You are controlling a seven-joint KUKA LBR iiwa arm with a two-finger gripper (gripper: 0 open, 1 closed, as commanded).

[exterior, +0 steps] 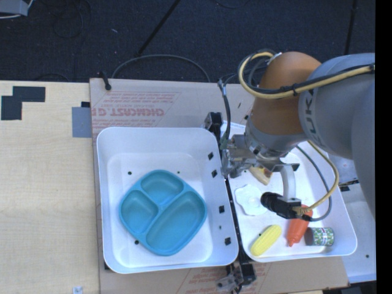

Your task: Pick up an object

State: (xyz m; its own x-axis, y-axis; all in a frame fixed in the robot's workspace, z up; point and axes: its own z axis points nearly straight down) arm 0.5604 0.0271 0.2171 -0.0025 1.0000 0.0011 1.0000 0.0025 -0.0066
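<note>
Corn, carrot and can share the right bin.

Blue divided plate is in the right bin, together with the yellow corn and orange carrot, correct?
No. The blue divided plate lies in the left bin, as the camera view shows. The yellow corn and orange carrot are in the right bin, as you said.

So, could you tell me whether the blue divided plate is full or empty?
Empty: the blue plate shows bare blue in all three compartments.
</note>
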